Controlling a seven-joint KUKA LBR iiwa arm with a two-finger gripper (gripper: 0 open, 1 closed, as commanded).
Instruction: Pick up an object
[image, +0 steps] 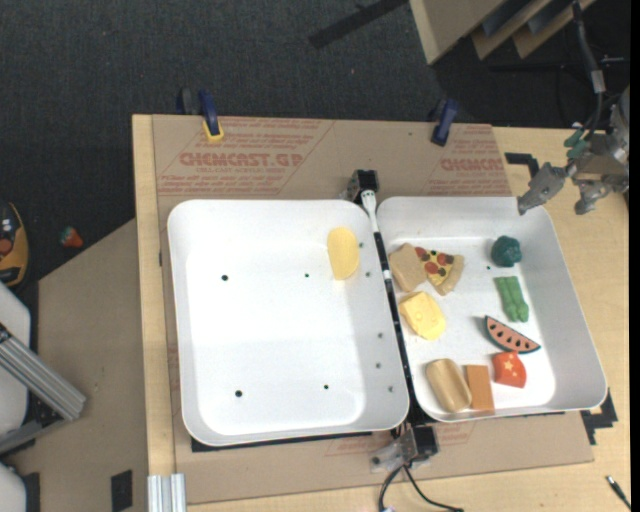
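Arm (610, 90) cut off at right edge.

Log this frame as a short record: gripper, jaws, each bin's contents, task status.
gripper: above the right bin's far right corner, holding nothing
jaws: open
left bin: one yellow piece near its right wall
right bin: pizza slice, cheese wedge, teal ball, green pickle, watermelon slice, tomato piece, bread roll, orange block
task status: nothing picked up yet
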